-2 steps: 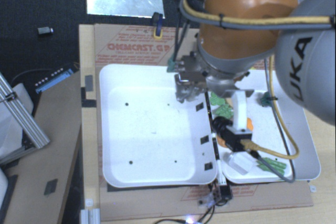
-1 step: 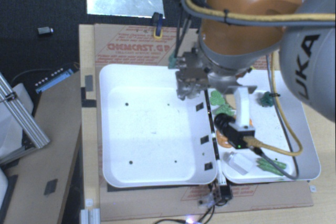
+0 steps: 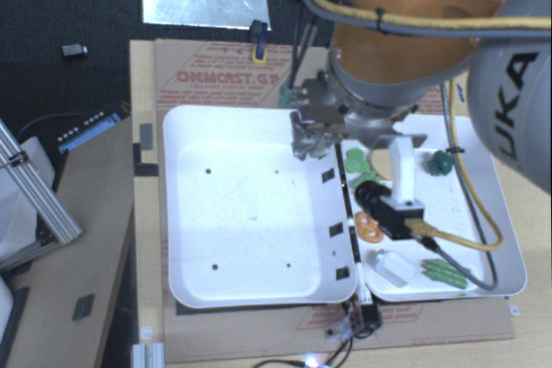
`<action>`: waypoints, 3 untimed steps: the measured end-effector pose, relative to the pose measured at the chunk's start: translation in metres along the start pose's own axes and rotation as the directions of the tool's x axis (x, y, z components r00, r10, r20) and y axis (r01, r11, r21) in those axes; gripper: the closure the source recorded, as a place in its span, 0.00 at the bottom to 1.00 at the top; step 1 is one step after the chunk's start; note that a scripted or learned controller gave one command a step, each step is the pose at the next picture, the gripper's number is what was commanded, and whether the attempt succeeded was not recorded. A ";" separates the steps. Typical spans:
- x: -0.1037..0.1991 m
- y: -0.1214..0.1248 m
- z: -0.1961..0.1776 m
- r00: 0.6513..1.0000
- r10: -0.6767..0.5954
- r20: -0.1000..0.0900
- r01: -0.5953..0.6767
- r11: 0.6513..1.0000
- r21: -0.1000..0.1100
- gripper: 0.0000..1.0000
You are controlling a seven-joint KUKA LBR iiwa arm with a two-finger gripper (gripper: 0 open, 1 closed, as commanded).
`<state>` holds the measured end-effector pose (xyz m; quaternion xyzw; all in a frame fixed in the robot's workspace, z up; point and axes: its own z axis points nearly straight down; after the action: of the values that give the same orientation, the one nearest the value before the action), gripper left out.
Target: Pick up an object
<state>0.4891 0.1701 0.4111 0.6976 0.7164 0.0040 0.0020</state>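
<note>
In the right bin, nearest the camera, 1 green object lies at 5 o'clock beside 1 clear piece. 1 orange ring sits at 9 o'clock. 1 teal object rests at 2 o'clock. The arm hides much of this bin. I cannot tell the gripper's state; it hangs over the left bin's far right corner.

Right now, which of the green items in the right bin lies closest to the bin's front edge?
The long light-green piece near the front right corner. The leafy green one and the dark teal one both sit farther back.
</note>
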 end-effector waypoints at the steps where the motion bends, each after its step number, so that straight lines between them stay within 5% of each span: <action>1: 0.028 -0.002 -0.014 1.000 0.021 0.001 -0.021 1.000 0.006 1.00; 2: 0.061 -0.001 -0.046 1.000 0.020 -0.001 -0.020 1.000 0.004 1.00; 3: 0.065 0.000 -0.129 1.000 0.021 -0.003 -0.021 1.000 -0.001 1.00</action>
<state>0.4866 0.2343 0.5401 0.7050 0.7091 0.0053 0.0015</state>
